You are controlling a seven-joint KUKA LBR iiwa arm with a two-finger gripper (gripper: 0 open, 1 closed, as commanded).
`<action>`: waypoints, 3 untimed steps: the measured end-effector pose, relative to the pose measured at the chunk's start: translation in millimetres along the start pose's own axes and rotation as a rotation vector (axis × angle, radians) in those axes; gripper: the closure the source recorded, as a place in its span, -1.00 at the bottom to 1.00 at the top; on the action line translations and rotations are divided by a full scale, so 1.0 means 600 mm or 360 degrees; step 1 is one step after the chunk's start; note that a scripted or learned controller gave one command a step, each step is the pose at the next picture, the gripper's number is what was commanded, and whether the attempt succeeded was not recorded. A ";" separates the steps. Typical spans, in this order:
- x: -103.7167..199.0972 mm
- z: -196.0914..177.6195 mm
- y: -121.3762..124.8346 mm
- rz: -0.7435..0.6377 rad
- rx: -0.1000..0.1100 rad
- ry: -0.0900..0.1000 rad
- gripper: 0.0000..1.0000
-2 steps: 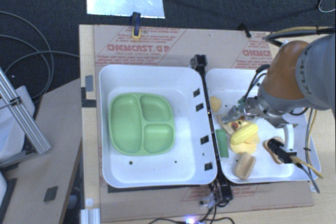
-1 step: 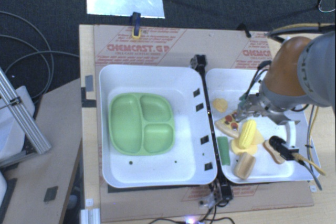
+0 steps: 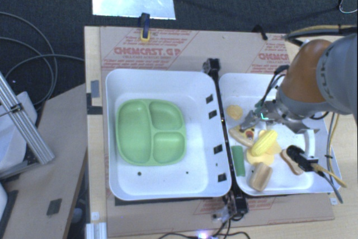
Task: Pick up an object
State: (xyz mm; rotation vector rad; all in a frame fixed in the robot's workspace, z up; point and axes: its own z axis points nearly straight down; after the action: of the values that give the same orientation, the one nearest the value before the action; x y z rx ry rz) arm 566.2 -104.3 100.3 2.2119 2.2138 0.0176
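My gripper (image 3: 260, 116) hangs over the middle of the right bin (image 3: 246, 84), below the grey arm with its orange band (image 3: 306, 73). Just under and in front of it lie a tan wedge with dark spots (image 3: 244, 134) and a yellow corn-shaped toy (image 3: 263, 142). A small pale yellow lump (image 3: 235, 112) sits to the gripper's left. Nearer the front edge are a green strip (image 3: 238, 160), a tan cylinder (image 3: 260, 176) and a brown piece (image 3: 287, 159). Nothing is visibly held.
The left bin (image 3: 134, 84) holds a green divided plate (image 3: 151, 131). A black divider with clips (image 3: 219, 120) runs between the two bins. The right bin's objects crowd its front half, and its back part shows bare white floor.
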 end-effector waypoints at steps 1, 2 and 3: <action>0.032 0.018 -0.048 0.0007 -0.0001 -0.0006 -1.00; -0.022 0.015 -0.130 0.0006 0.0011 0.0001 -1.00; 0.023 -0.025 -0.028 -0.0012 0.0013 0.0000 -1.00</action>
State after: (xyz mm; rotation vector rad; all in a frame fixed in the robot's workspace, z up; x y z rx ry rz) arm 549.1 -90.5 114.9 2.2080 2.2259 0.0083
